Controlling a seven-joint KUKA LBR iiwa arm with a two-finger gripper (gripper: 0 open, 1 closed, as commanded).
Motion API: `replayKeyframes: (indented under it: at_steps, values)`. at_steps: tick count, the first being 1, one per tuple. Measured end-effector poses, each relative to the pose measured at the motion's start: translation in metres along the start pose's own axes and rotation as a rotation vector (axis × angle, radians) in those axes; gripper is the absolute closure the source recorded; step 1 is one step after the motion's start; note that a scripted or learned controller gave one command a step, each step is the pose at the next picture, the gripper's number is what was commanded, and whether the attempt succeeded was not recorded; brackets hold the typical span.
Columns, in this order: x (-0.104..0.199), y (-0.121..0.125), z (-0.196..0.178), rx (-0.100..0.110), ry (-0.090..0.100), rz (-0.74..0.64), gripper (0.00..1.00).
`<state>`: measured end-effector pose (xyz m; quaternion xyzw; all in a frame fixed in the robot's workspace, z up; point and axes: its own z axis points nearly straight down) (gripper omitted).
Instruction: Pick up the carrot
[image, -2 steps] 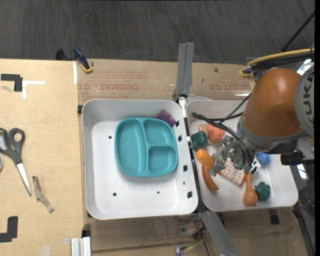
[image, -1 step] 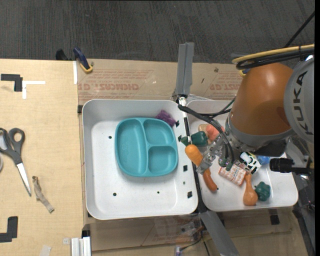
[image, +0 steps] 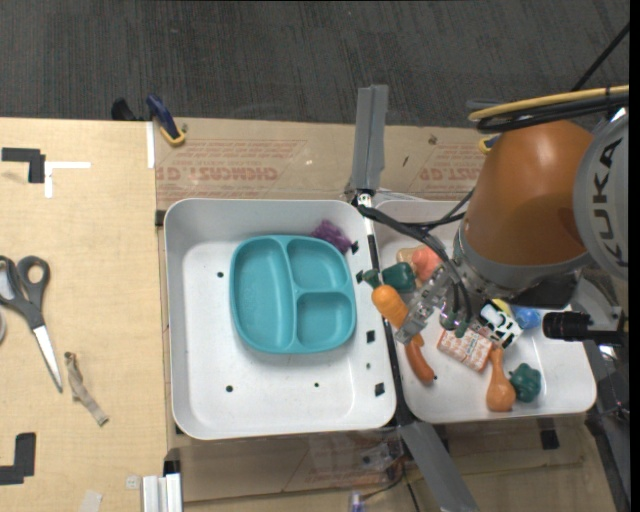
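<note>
white bins (image: 190, 330) on cardboard; gripper (image: 432, 305) beside carrot (image: 390, 303), its opening unclear.

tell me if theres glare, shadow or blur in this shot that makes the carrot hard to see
Camera view: lighting is even and soft, with no harsh glare on the white bins; the carrot is sharp and bright against the right bin; the arm's orange band throws a shadow beneath it, darkening the toys near the gripper; the teal plate is crisp, and the scissors are clear too.
</note>
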<state>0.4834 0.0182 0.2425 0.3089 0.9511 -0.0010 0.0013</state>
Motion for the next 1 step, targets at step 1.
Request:
replayKeyframes:
  at_steps: [1]
  values:
    - [-0.0997,0.1021,0.0027,0.002,0.001,0.397,1.0]
